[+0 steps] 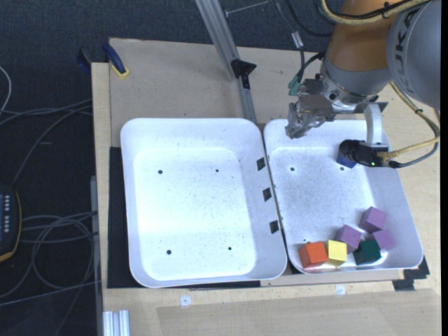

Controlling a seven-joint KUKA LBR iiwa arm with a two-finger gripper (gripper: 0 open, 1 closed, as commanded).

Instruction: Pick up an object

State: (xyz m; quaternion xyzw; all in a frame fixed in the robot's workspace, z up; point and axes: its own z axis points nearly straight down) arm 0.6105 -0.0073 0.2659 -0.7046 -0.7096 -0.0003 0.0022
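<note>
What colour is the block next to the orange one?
Yellow, seen in the camera view.

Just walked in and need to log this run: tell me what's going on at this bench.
A grey KUKA arm reaches in from the right, its gripper hanging over the far edge of the right bin. Nothing can be seen between its fingers. The blocks sit clustered in that bin's near right corner: an orange block, a yellow block, a green block and three purple blocks. A blue block lies apart near the far side. No pick has happened yet.
</note>
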